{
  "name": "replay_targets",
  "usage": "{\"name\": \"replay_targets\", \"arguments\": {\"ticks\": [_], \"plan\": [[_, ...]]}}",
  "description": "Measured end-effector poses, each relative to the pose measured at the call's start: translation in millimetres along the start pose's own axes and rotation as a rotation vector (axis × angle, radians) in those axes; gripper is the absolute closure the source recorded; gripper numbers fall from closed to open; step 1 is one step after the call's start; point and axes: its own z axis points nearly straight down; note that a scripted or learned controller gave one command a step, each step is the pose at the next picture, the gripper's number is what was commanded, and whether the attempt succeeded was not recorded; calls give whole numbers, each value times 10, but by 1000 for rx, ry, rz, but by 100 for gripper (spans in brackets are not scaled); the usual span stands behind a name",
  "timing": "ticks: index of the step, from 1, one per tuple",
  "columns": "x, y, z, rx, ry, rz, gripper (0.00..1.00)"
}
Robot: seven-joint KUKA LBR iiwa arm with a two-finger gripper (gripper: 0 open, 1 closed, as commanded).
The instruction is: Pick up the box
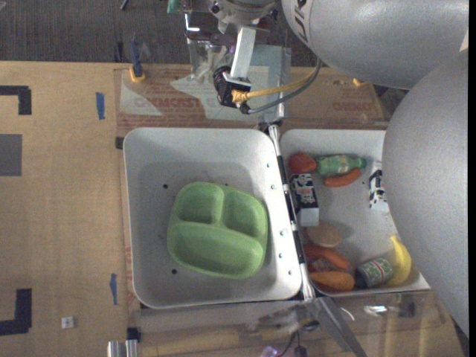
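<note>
The box (305, 197) is a small black-and-white carton lying in the right bin (357, 222), against its left wall. My gripper (202, 56) hangs beyond the far edge of the left bin (149, 162), over the bench, well away from the box and up-left of it. Nothing is visible in its grasp. The grey arm covers the upper right of the view and hides the right bin's right side.
A green divided plate (218, 229) lies in the left bin. Around the box are a red item (301, 162), a green bottle (341, 163), a brown bun (324, 236), carrots (332, 280), a green can (374, 271), a banana (401, 261) and a cow-patterned carton (377, 188).
</note>
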Motion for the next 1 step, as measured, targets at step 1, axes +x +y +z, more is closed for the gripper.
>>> {"name": "replay_targets", "arguments": {"ticks": [1], "plan": [[-370,-539,-402,4,-1,-25,100]]}}
